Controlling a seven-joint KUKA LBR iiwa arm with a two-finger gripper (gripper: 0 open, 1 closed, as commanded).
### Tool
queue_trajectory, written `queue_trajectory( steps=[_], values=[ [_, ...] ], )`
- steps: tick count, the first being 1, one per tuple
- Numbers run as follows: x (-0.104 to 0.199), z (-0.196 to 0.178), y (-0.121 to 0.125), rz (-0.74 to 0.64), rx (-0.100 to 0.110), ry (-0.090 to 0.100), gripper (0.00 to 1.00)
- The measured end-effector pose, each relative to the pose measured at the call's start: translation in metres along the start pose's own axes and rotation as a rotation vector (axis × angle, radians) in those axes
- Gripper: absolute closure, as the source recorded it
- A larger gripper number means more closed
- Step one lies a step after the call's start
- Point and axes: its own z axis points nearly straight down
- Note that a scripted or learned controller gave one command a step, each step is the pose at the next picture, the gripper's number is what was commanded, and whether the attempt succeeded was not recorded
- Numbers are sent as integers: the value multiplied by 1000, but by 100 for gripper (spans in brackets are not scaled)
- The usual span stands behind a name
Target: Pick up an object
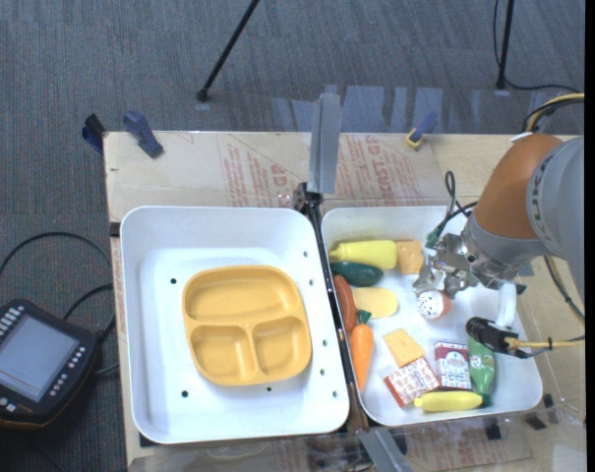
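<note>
Grey carpet surrounds my bench (228,170), which carries two white bins side by side. My left bin (145,264) holds a yellow divided tray (246,324) lying flat near its middle. My right bin (528,386) is crowded with toy food: a yellow squeeze bottle (364,254) along the far side, a dark green vegetable (357,274) just beside it, an orange carrot (361,354) against the left wall, a cheese wedge (404,346), a red carton (452,365), a banana (448,400) near the front rim, and a green packet (482,370) at the right.

From my seat, the closest candidate to the pincer (443,281) is a small white ball with red specks (433,305), lying on the bin floor directly under the tool, touching it or nearly so; I can't be sure which.

My arm (533,200) comes in from the right, its orange band bent over the bin's far right corner, the wrist angled down and leftward into the bin.

Whether the pincer is released or clenched I cannot tell, as the metal parts blur together. I see nothing clearly lifted off the bin floor.
</note>
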Motion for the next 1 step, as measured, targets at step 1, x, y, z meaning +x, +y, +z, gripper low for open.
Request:
queue_trajectory(
  steps=[1],
  values=[
    [35, -110, -4, -90, -3, -1, 100]
  ],
)
